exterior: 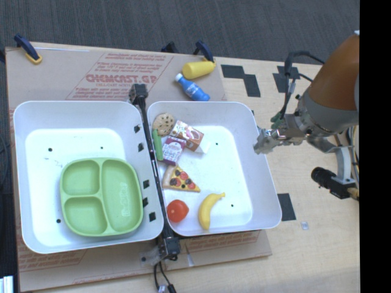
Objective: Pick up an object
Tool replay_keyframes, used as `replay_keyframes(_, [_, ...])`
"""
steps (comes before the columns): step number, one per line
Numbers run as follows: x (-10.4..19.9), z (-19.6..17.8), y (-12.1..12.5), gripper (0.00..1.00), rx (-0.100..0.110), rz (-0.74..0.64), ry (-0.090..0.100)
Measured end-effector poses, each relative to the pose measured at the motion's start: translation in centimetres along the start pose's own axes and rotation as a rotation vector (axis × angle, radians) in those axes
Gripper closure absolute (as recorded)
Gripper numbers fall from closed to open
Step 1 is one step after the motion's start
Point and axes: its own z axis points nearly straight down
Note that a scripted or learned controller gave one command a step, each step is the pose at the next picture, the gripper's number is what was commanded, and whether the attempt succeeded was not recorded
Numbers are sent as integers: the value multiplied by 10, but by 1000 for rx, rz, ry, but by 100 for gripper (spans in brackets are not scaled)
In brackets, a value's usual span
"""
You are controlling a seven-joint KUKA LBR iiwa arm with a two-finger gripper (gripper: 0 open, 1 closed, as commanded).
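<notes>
Objects: six in right bin (259, 163): banana (209, 210), tomato (178, 210), pizza slice (180, 180), cookie (163, 124), two packets (187, 135).
Left bin (36, 121): one green tray (101, 196).
Gripper (266, 141): beside right bin's rim.
Bench: cardboard (91, 72), two bottles (195, 78).

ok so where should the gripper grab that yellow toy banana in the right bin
Probably across the middle of the curved yellow toy banana, coming straight down from above. It lies flat on the white bin's floor, narrowest across its width, with free space on both sides; the round red tomato sits apart on its left.
</notes>
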Motion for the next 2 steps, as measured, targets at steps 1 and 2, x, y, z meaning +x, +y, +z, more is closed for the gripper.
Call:
replay_keyframes(1, [41, 69, -44, 100, 7, 1, 4])
replay_keyframes(2, [24, -24, 31, 100, 0, 0, 0])
